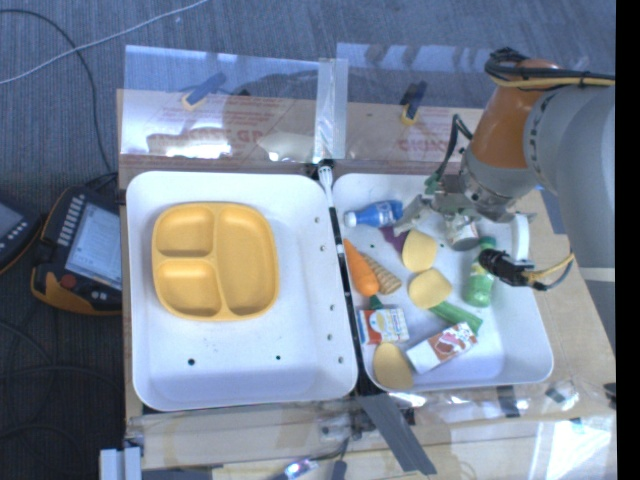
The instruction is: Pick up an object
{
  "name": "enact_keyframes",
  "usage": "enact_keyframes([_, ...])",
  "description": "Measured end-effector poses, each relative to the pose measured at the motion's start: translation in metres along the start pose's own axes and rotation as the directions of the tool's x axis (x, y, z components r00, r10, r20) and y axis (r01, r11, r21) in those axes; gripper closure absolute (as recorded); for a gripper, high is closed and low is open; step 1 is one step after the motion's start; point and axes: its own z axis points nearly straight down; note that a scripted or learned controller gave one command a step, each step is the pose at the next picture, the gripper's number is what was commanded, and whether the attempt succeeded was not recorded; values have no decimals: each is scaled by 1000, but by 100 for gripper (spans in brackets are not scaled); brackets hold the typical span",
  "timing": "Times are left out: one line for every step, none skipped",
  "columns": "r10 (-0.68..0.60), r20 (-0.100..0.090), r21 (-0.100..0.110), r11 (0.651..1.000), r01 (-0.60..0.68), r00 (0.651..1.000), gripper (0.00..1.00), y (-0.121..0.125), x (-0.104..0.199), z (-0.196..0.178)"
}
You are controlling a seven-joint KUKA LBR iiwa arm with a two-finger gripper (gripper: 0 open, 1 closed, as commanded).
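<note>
My gripper (pixel 448 220) hangs low over the back of the right bin (pixel 520 353), just above the pile of toy food. Right under it lie a pale yellow piece (pixel 420 250) and a small purple item (pixel 399 239). A blue bottle (pixel 375 213) lies to its left. Further forward are an orange carrot (pixel 361 267), a waffle cone (pixel 383 273), a second yellow piece (pixel 429 288), a green bottle (pixel 479 285), a green stick (pixel 458 314), two red-and-white cartons (pixel 385 324) (pixel 451 343) and a yellow disc (pixel 393 366). The wrist hides what lies directly beneath it.
The left bin (pixel 240 363) holds a yellow divided plate (pixel 214 260). A clear plastic wall (pixel 330 108) stands behind both bins. The grey arm with its orange band (pixel 505 128) covers the right bin's back right corner. A teach pendant (pixel 85 248) lies off the bench at left.
</note>
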Motion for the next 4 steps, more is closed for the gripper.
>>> enact_keyframes([-9, 5, -10, 1000, 9, 1000, 0, -28, 25, 21])
enact_keyframes([-130, -1, -7, 992, 130, 992, 0, -11, -16, 21])
enact_keyframes([-148, 0, -7, 989, 148, 989, 0, 4, -35, 22])
enact_keyframes([-174, 4, -8, 985, 174, 985, 0, -47, -39, 21])
